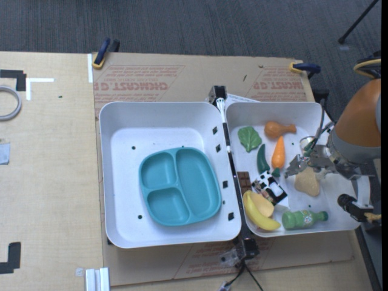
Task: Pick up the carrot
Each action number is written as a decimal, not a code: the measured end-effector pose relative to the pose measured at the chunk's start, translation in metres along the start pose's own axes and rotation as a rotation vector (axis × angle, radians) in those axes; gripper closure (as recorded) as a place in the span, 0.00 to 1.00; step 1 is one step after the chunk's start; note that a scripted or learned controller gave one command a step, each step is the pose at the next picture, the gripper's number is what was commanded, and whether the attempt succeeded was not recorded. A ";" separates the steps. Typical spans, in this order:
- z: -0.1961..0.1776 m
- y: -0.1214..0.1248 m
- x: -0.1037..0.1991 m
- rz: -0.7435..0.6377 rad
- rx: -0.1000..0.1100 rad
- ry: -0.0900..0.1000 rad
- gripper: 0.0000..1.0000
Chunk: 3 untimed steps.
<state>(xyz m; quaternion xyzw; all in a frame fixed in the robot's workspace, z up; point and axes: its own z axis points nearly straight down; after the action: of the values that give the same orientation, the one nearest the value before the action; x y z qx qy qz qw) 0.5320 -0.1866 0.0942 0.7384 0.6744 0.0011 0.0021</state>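
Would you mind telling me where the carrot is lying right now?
The carrot lies in the right bin, towards its middle, just below the chicken drumstick and right of the dark green pepper.

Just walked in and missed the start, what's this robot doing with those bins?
The arm is reaching into the right bin, which holds toy food. Its gripper sits just right of the orange carrot, beside a beige lump, and the carrot lies on the bin floor, not yet picked up. The left bin holds a teal divided plate.
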 end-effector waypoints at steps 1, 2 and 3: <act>0.001 0.070 0.037 0.445 0.002 0.000 0.00; 0.003 0.115 0.056 0.745 0.044 -0.010 0.00; -0.022 0.114 0.015 1.038 0.007 -0.002 0.00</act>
<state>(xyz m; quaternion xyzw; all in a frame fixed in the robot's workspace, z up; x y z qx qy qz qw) 0.6470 -0.1815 0.1168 0.9756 0.2195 -0.0012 -0.0005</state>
